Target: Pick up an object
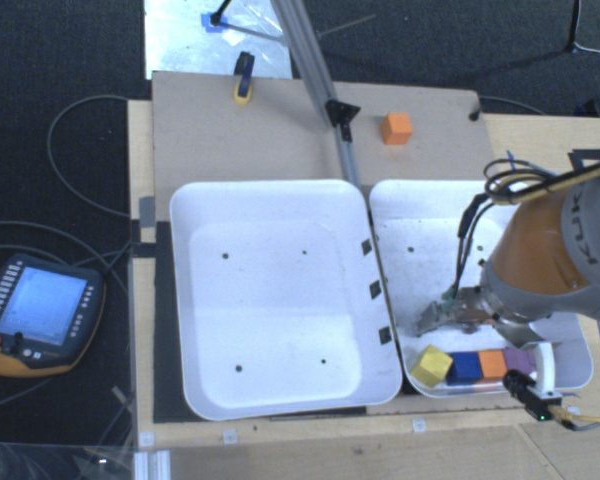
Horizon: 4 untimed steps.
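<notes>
overhead, two white bins sit side by side. the arm (550, 258) enters from the right, its gripper (442, 315) low in the right bin (420, 218), lower right of the frame — whether the pincer is open or closed cannot be told. just below it, along the bin's near edge: a yellow block (431, 365), blue block (466, 367), orange block (492, 364). another orange cube (397, 128) sits on the bench, upper centre-right.
</notes>
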{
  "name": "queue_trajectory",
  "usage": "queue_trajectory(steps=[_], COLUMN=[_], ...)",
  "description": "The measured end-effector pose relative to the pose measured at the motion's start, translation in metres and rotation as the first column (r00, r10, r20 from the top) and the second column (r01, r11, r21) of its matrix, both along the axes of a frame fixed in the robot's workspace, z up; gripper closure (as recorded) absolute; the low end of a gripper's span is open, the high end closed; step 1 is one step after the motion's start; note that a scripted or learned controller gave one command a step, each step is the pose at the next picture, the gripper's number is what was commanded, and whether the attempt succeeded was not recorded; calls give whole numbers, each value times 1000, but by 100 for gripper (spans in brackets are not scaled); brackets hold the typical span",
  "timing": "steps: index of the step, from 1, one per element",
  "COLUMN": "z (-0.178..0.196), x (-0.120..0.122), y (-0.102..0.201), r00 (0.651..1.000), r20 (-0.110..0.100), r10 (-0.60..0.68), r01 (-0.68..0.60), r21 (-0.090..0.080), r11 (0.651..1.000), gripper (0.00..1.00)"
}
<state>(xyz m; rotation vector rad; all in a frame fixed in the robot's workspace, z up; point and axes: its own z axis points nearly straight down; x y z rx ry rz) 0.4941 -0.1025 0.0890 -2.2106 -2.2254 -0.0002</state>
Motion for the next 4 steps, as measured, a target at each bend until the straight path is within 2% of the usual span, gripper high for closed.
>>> queue_trajectory(steps=[1, 2, 3, 4], z=[106, 159, 230, 189], x=[31, 30, 64, 39], y=[39, 4, -9, -99], r00=[1000, 1000, 1000, 1000], r20=[14, 12, 16, 2], r10=[4, -8, 0, -14], r01=[-3, 8, 0, 14], r21=[-3, -6, -7, -7], r11=[1000, 1000, 1000, 1000], gripper=[0, 0, 0, 0])
